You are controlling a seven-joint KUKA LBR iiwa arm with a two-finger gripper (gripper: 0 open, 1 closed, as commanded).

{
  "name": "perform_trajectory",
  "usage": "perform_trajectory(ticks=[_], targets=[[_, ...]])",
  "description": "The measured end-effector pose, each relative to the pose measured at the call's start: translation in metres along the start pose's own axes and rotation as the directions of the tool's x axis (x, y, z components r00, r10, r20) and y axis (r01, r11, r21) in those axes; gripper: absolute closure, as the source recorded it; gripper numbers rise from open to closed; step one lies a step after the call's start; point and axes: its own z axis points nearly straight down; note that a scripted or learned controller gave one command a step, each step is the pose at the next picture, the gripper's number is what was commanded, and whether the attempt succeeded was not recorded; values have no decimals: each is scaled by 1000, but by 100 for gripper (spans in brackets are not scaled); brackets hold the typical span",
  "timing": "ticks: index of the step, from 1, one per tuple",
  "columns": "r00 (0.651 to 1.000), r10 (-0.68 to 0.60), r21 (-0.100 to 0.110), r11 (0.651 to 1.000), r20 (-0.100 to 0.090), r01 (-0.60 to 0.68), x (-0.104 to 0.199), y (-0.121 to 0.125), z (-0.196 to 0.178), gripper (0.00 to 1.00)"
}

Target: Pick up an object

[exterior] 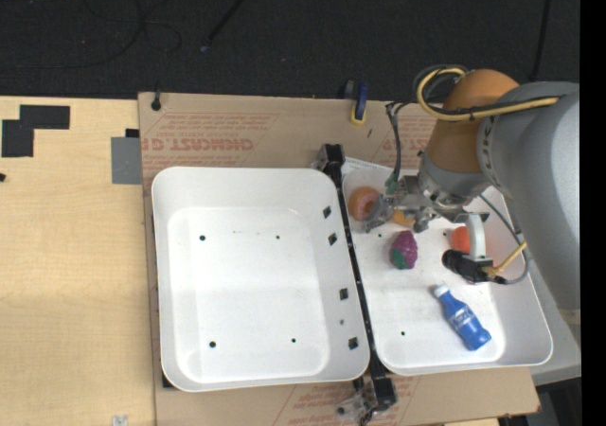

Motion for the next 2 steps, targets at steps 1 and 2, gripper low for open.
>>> perform_trajectory(ticks=[1,2], targets=[[1000,3,-5,1000,2,-3,-39,1,-1,0],[1000,-1,-2,1000,0,1,-13,1,0,0]])
